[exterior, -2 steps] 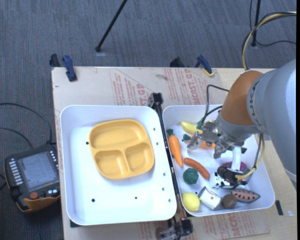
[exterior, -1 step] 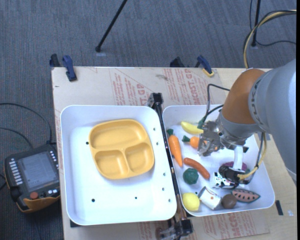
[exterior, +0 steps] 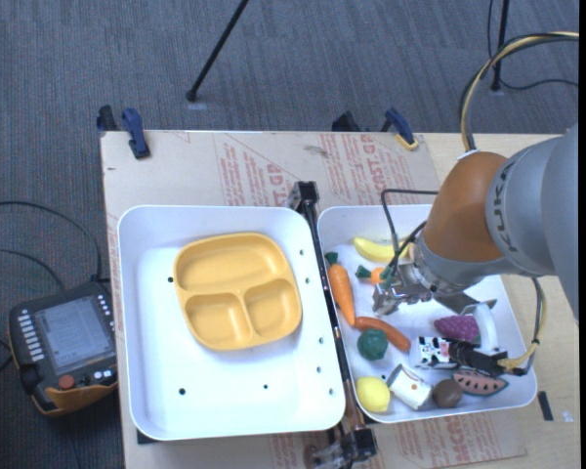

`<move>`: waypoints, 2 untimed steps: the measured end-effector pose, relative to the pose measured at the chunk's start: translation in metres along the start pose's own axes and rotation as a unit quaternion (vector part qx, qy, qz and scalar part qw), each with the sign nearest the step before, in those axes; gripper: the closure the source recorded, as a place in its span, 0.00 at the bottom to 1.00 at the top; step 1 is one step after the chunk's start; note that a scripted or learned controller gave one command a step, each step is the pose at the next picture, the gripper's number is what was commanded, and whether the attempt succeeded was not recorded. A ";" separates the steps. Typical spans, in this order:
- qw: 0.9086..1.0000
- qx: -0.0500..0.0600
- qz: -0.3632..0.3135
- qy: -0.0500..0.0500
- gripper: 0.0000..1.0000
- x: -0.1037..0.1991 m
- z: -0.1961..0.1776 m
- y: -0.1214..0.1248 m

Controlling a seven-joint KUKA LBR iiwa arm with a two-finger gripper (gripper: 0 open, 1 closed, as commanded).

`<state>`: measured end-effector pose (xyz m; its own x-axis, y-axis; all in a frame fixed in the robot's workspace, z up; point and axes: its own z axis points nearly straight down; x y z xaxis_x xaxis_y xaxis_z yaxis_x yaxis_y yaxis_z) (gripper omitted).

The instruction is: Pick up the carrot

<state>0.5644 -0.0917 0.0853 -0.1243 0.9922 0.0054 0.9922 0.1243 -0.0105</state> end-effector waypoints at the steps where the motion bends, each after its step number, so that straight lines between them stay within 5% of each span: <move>1: 1.000 0.000 0.001 0.000 0.00 -0.001 0.000 0.000; 2: 0.996 -0.002 0.094 -0.001 0.00 -0.024 -0.001 0.051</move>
<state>0.6184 -0.1087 0.0861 0.0629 0.9980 0.0020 0.9980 -0.0629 -0.0070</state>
